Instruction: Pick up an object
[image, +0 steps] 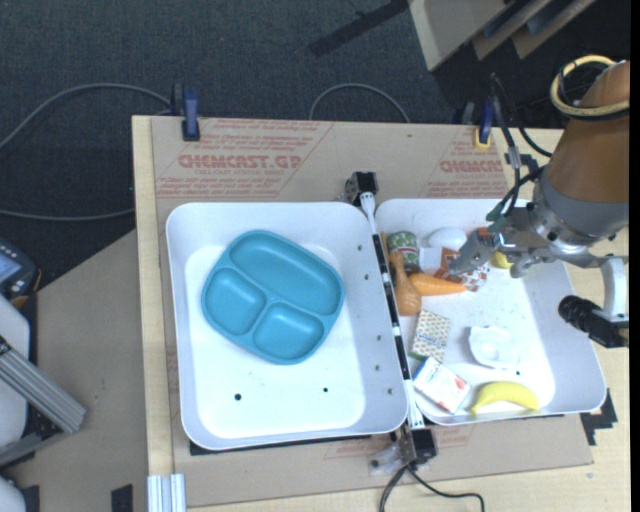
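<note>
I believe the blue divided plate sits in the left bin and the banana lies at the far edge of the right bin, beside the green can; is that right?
Not quite. The blue divided plate is indeed in the left bin, but the camera view shows the banana at the near edge of the right bin, beside a small white carton, well away from the green can.

Glossy blue plastic plate (272, 295) in smooth white plastic bin (190, 330).
</note>
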